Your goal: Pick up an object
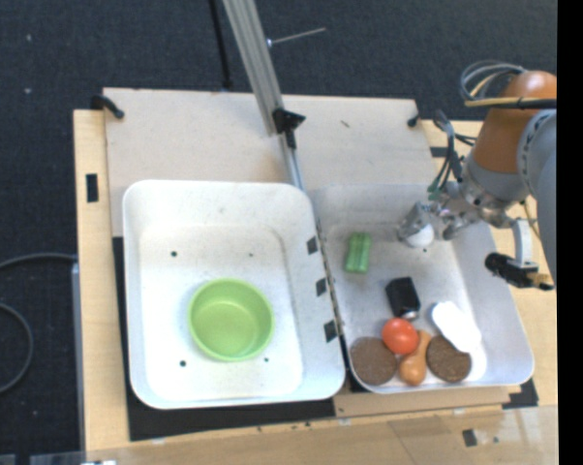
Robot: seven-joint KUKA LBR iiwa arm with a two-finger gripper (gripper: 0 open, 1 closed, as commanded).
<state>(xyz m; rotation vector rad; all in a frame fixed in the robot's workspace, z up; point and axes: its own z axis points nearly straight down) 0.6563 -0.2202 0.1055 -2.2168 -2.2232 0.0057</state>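
We see the tool [429, 223] at the end of the grey arm with its orange band [509, 134], low over the far part of the right shallow white bin [509, 313], and we cannot tell its state from this slanted view. Nothing can be seen in its grip.

The candidates for picking all lie in that right bin. A small green block [357, 253] sits alone toward the bin's left wall, a small black block [402, 295] lies near the middle, and a crowded group fills the near edge: a red round ball [400, 335], two brown flat discs [374, 358] [448, 360], an orange rounded piece [417, 364] between them, and a white oblong object [455, 324] just beside the right disc. A light green plastic bowl [230, 319] rests in the left white bin [156, 221].

We judge the arm to be in its approach. To do this well, we would choose an isolated piece, the green block or the black one, since each has bare floor around it. The near cluster looks riskier: those pieces touch, so a descent there could knock neighbours aside.

The green block lies close to the wall shared by the bins, so we would keep clear of that rim. The middle of the right bin offers the most open room, and the slanted metal pole [258, 61] beyond the worktop [204, 134] stands well apart from the arm.
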